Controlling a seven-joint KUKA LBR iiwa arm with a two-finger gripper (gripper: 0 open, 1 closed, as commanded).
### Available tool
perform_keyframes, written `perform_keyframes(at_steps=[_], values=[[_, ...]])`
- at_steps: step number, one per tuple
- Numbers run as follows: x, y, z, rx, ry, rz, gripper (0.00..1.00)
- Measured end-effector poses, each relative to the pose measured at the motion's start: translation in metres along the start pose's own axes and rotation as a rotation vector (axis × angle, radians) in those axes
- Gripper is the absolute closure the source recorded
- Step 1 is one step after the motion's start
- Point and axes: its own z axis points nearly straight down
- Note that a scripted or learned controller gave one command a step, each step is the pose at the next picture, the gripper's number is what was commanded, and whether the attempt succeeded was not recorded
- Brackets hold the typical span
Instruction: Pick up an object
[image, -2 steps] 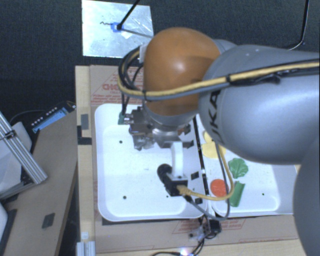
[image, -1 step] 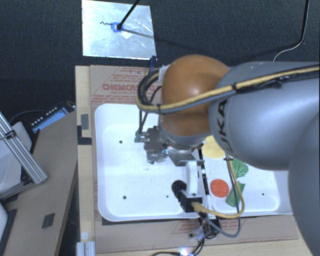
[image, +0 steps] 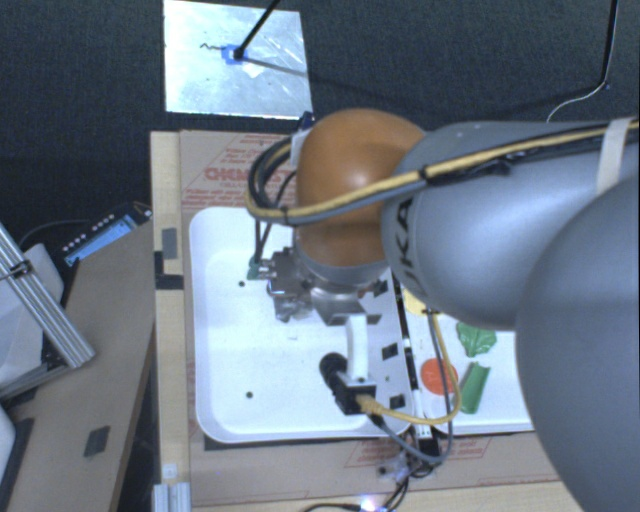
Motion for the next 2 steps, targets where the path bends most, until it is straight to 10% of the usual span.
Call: perform_keyframes(at_steps=[2], values=[[0.022,-0.016,0.010,0.001,0.000,0.001,1.00]])
